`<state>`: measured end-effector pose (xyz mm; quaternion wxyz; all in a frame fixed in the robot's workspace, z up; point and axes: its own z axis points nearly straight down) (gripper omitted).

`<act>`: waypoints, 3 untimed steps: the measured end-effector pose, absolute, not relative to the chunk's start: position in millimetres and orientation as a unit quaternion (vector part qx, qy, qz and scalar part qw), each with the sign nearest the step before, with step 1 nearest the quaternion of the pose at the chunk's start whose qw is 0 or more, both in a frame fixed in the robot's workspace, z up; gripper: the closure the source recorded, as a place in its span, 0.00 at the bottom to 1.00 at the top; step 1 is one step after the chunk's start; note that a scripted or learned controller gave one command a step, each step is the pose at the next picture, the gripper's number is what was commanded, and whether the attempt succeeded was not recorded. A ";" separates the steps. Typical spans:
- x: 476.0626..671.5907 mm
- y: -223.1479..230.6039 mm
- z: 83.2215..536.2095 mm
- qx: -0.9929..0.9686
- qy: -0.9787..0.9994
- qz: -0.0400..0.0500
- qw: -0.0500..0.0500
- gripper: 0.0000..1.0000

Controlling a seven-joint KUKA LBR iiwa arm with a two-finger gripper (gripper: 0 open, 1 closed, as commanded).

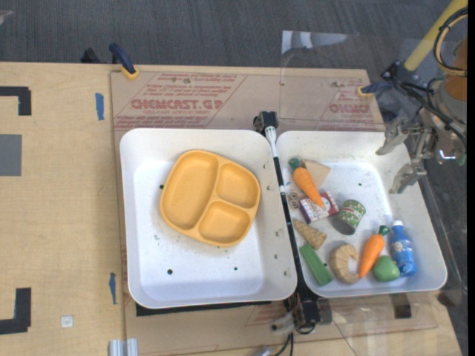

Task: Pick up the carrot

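Note:
Two toy carrots lie in the right bin (430, 221). One carrot (306, 185) rests near the bin's left wall, its green top pointing to the far left. The other carrot (371, 251) lies near the front right, between a round bread piece and a blue bottle. My gripper (398, 162) hangs over the bin's far right edge, well to the right of the first carrot and above the second. Its two metal fingers (388, 141) stand apart with nothing between them.
The left bin (141, 221) holds a yellow divided plate (211, 197). Around the carrots lie a tan wedge (318, 170), a red packet (315, 208), a green can (350, 215), a cone (310, 233), a green cucumber (317, 265), a bread piece (344, 262), a blue bottle (401, 248) and a lime (386, 270).

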<state>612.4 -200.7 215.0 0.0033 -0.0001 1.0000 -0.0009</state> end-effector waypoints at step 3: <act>493.3 -128.9 90.7 -0.131 0.991 -0.003 0.008 0.00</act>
